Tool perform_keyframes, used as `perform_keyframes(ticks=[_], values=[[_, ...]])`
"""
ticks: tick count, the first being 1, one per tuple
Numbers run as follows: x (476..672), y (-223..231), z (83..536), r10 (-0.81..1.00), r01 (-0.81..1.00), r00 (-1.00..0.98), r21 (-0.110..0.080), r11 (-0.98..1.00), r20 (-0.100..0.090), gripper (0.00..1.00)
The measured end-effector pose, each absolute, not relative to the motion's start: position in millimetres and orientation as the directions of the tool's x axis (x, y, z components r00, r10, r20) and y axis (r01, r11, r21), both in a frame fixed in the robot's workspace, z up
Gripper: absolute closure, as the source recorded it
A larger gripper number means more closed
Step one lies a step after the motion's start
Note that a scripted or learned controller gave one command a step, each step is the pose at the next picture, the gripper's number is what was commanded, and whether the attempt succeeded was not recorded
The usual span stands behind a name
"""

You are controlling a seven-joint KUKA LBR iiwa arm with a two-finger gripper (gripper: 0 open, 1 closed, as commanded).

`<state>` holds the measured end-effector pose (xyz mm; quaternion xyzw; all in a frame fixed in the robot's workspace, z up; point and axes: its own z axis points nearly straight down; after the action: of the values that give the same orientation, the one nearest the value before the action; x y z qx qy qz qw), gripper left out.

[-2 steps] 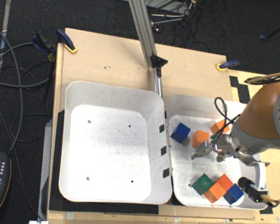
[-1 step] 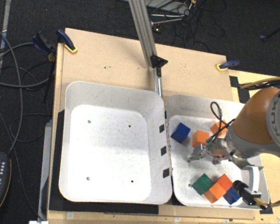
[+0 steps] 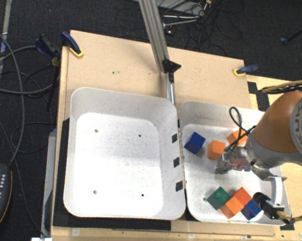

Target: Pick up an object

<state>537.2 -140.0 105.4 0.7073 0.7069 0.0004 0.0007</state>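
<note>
Just left of the gripper (image 3: 226, 166), an orange block (image 3: 216, 149)

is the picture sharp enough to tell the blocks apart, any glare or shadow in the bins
Camera view: evenly lit, no strong glare on the white bins; soft shadows under the blue block and orange block. Blocks are distinct by colour, edges slightly soft. The green block reads clearly. The gripper is small and blurred beneath the arm, so fine detail there is lost.
</note>
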Motion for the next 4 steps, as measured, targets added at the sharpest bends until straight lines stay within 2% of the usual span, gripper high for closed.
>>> perform_keyframes(ticks=[2, 3, 4], values=[[543.4, -149.3, 208.5, 1.0, 1.0, -0.002, 0.007, 0.002, -0.003, 1.0], [544.0, -149.3, 209.4, 1.0, 1.0, -0.001, 0.002, 0.001, -0.001, 1.0], [554.5, -95.4, 222.0, 1.0, 1.0, -0.008, 0.004, 0.008, 0.001, 1.0]])
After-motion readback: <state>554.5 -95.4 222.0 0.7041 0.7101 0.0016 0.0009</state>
